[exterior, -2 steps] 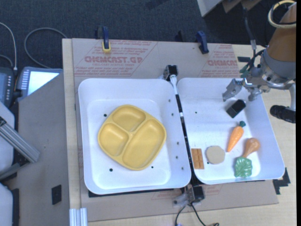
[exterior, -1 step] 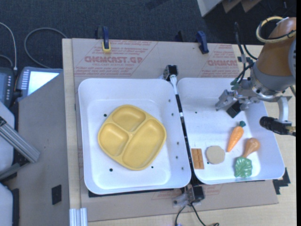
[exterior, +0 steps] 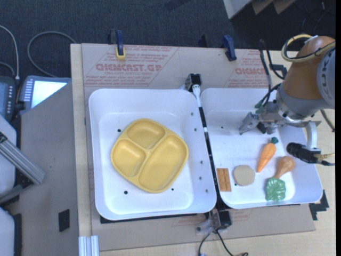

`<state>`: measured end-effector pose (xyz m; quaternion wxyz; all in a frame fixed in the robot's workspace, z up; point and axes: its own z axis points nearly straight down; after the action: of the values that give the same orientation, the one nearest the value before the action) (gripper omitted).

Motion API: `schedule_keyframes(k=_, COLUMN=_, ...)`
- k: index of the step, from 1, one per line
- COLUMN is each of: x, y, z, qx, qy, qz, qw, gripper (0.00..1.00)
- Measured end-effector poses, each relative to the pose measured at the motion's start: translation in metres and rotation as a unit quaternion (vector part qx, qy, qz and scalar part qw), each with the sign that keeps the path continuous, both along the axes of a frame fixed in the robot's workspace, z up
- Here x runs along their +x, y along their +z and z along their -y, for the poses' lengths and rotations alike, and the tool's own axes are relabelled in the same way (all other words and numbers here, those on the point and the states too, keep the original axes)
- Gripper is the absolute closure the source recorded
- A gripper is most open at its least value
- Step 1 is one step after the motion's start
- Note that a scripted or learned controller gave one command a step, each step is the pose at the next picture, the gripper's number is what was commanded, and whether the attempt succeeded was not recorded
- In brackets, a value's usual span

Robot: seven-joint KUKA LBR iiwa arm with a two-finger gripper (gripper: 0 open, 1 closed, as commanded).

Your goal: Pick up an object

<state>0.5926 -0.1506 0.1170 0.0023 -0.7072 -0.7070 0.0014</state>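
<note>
So the arm came in from the right and hung over the right bin, with its orange band up by the top right corner and the grey wrist bent down and leftward toward the bin's floor. The gripper sat low over the upper middle of that bin, pointing left. Honestly couldn't tell what the gripper was doing from this angle, it was just a dark metallic clump there, and nothing was visibly caught in it.

All the pickable stuff was lower down in the same bin, apart from the gripper. An orange carrot stood at a slant just below the wrist, green tip up. Next to it on the right was a second orange piece, smaller and pear-ish. Below those two lay a green leafy thing. To the left of that was a round tan disc, and just beside it a small brown rectangular block near the bin's left wall.

Over in the left bin sat a yellow divided plate, three compartments, roughly centered and turned at an angle.
</note>
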Motion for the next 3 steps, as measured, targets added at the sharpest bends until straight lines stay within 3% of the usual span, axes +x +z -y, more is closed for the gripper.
schedule_keyframes(k=1, x=0.002, y=0.013, z=0.000, qx=-0.0011, qy=0.000, qz=0.003, qw=1.0000, gripper=1.00)
schedule_keyframes(k=3, x=0.015, y=0.108, z=-0.004, qx=-0.0016, qy=0.001, qz=0.005, qw=1.0000, gripper=1.00)
